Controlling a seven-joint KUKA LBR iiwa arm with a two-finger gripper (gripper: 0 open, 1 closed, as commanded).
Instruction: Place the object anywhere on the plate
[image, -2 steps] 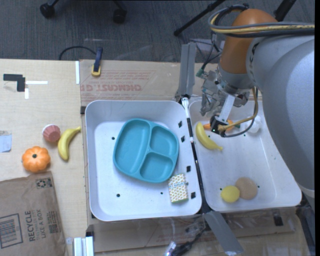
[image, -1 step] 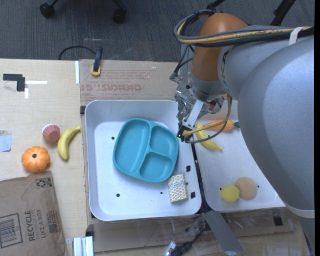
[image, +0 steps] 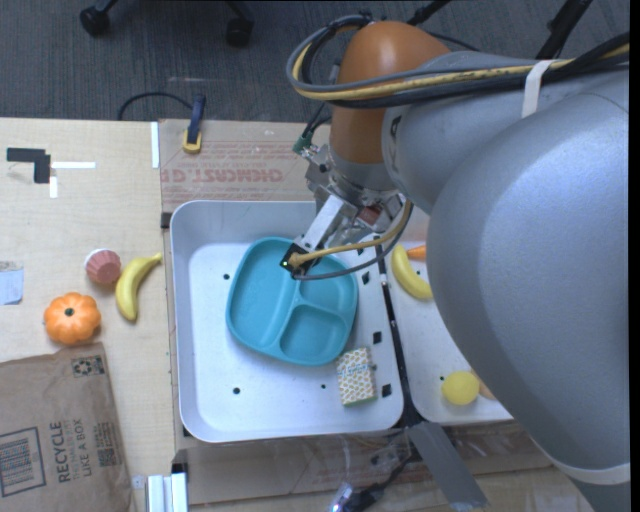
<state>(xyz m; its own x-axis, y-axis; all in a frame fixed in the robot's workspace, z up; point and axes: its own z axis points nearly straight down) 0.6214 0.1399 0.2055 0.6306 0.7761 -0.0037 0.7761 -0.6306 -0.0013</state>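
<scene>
A teal divided plate (image: 290, 300) lies tilted across the middle of the left bin (image: 200, 330). A small beige speckled block (image: 357, 377) rests on the bin floor just off the plate's lower right edge, touching or nearly touching its rim. My gripper (image: 348, 212) hangs over the plate's upper right corner, near the wall between the two bins. No object is seen on the plate.
The right bin (image: 430, 400) holds a yellow banana (image: 409, 275), a lemon (image: 460, 388) and something orange half hidden by the arm. Left of the bins, on the wooden bench, lie a small pumpkin (image: 72, 318), another banana (image: 133, 285), a pink cup-shaped thing (image: 102, 266) and a cardboard sheet (image: 60, 430).
</scene>
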